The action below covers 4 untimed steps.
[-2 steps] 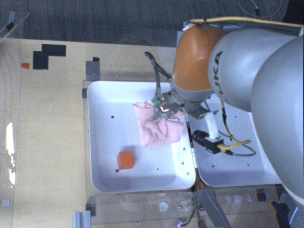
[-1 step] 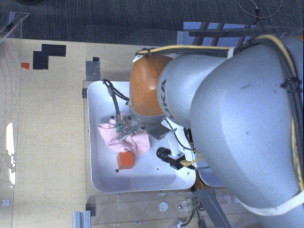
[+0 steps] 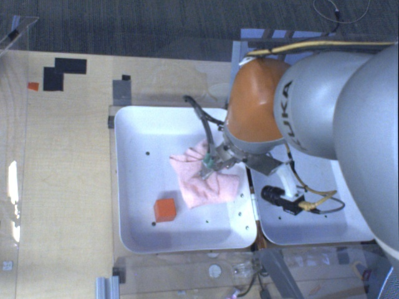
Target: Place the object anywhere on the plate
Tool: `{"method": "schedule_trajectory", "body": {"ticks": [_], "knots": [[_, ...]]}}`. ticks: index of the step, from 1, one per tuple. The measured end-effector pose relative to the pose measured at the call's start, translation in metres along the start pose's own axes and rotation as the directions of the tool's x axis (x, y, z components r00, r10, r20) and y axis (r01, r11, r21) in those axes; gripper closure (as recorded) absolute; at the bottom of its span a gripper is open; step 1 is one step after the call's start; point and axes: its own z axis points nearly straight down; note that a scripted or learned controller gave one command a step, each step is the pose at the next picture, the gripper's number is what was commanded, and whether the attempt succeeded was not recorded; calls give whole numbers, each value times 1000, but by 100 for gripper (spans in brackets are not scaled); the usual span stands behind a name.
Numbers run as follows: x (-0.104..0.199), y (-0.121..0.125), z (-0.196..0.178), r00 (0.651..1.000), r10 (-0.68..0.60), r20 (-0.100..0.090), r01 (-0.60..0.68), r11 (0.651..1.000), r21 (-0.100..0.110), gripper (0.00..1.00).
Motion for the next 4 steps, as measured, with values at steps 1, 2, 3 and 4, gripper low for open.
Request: {"method": "schedule_trajectory", "body": {"ticks": [1,2,3,4], "knots": [[64,16,62,999,-51,3,51,999,-8,100],[-21,24,-13,969,-248,3,248,969,-4,100],[38,55,23,922,-386,-3,386,922,2,100],[9,9,-52,892,-451,5,451,892,-6,100]]}}
